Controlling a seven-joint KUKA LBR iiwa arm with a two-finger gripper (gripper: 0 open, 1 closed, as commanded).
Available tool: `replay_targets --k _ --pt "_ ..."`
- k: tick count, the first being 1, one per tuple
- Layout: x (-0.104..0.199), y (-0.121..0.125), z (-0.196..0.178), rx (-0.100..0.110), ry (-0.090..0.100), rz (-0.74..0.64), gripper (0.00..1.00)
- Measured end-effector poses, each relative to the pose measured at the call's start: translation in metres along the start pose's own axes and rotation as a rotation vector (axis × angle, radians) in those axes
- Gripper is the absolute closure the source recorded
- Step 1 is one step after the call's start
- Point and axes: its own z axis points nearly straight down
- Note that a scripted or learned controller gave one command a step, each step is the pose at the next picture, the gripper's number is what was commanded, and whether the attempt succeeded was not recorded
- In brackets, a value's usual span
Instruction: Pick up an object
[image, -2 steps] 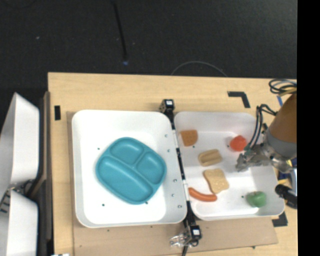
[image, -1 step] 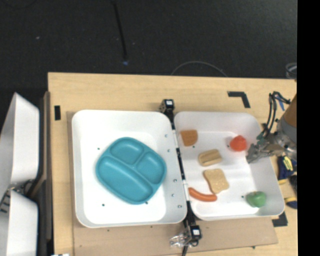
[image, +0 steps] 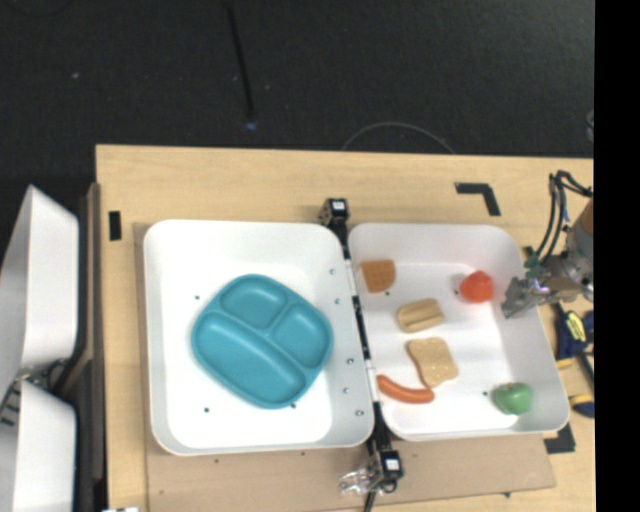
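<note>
One blue tray (image: 262, 340) L bin, six foods (image: 419, 315) R bin.

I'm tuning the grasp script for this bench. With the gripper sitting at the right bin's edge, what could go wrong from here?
1. The gripper sits at the right bin's wall; descending there could strike the rim.
2. The red object looks rounded and may roll from the fingers.
3. The sausage lies beside the toast slice; a grasp could nudge both.

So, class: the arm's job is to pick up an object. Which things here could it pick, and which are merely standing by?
Candidates for picking, all in the right bin:
red piece
green piece
sausage
bread slice
bun
brown piece
with the gripper at that bin's right rim.

Standing by:
blue divided plate
left bin
right bin
</note>
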Motion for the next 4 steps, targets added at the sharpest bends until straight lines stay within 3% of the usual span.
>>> replay_targets --k 4 --pt "0.21 0.024 -0.042 0.003 0.003 -0.006 1.0"
